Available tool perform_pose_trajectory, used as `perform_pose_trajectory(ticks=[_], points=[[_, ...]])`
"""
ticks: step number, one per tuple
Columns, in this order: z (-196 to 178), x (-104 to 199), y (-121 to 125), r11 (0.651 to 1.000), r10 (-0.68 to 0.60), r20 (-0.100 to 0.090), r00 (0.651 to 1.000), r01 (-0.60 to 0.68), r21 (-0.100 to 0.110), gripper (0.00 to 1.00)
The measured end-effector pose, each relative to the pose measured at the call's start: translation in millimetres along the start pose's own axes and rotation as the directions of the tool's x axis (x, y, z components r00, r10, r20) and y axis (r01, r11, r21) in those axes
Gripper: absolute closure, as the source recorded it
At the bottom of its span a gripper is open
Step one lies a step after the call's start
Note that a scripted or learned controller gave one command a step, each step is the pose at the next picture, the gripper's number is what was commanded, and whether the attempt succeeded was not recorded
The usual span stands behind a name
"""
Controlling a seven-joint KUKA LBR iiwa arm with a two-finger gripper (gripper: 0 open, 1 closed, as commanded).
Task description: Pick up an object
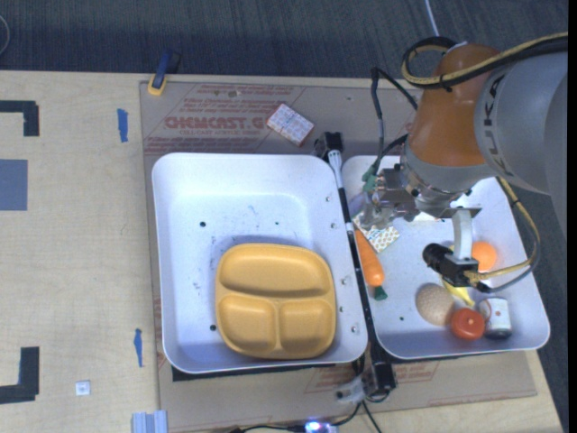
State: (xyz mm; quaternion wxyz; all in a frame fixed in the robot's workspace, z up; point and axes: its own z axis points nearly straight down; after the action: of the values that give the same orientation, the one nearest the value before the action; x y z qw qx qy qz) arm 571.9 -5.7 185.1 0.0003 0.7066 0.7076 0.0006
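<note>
Gripper is low in the right bin, just beyond the carrot's thick end. The wrist hardware crowds the tip, so I cannot tell whether it is spread or closed, and nothing can be made out in its grasp.

Directly under the tip, touching the carrot's thick end on the side away from the bin wall, lies a small dotted white piece. That, or the carrot itself, looks like the target.

Further out from the carrot, well apart across the bin floor, sit an orange ball, a beige egg-shaped thing and a red tomato. On the carrot's other side, over the wall, a yellow divided tray fills the left bin.

My read is that this is the reach-and-descend step, with the grasp not yet made. The next move calls for a straight drop onto one target, a firm close, then a lift. The dotted piece looks flat and close to the wall, so a slip or a scrape on the rim is the risk.
</note>
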Motion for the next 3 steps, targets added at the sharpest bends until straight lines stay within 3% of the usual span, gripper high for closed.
perform_pose_trajectory(ticks=[1,2,3], points=[[0.1,-0.4,-0.2,1.0,0.001,0.0,1.0,-0.001,0.0,0.0],[-0.2,-32.4,94.9,1.0,0.001,0.001,1.0,-0.001,-0.001,0.0],[0.2,-57.2,33.7,1.0,0.002,0.0,1.0,-0.002,0.003,0.0]])
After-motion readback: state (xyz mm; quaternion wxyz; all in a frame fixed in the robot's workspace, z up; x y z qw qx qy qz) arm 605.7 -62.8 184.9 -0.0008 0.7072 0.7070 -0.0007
